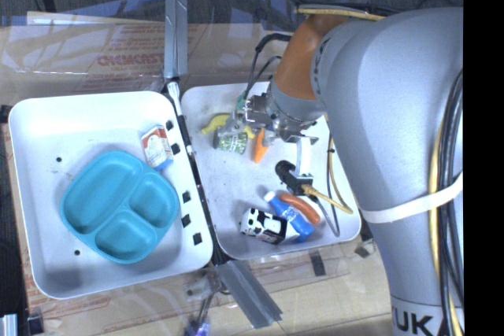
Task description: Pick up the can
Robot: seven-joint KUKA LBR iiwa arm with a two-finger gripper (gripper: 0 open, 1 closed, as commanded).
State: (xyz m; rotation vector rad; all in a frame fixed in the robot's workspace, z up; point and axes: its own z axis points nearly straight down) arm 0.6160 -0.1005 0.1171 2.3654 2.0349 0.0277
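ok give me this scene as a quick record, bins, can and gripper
left bin: blue divided plate, red and white carton by its right wall
right bin: can, yellow toy, orange carrot, cow-print toy, blue and orange toy
can: green, near the bin's far side, beside the yellow toy
gripper: over the right bin, close to the can

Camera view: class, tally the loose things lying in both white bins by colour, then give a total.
Blue: 2, divided tray and blue container
Yellow: 1, curved piece
Green: 1, green can
Orange: 1, carrot-like piece
Red: 1, sausage-like piece
Black-and-white: 1, patterned block
Red-and-white: 1, small carton
Total: 8
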